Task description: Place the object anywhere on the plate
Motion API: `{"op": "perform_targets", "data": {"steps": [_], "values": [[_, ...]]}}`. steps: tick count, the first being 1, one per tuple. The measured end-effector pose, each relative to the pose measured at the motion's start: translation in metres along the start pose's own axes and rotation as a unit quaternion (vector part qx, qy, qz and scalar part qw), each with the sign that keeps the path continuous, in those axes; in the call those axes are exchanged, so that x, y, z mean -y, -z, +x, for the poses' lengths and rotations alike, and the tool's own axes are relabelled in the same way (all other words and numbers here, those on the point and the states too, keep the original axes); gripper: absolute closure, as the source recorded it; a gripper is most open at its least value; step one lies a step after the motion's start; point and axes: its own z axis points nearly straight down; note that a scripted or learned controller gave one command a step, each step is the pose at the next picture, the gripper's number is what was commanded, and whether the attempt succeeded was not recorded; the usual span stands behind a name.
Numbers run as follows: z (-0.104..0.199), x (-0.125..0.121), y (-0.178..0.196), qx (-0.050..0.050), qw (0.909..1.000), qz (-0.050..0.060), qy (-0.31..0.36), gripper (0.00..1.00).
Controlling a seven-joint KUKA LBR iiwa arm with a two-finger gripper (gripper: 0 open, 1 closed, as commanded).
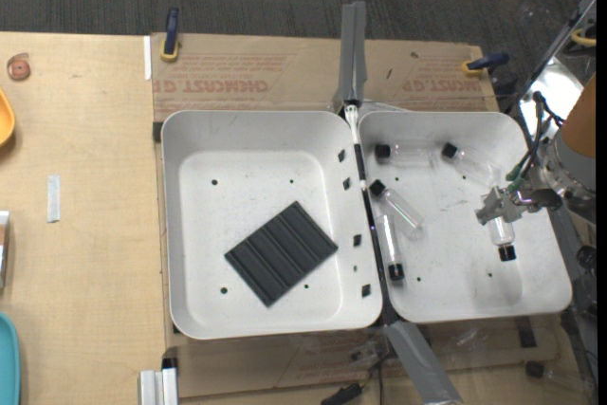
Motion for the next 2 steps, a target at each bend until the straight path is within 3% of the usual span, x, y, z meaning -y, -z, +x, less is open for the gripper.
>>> {"op": "perform_targets", "data": {"steps": [2], "values": [[0.168, -0.046, -0.015, 0.000, 0.9912, 0.000, 0.132, 1.00]]}}
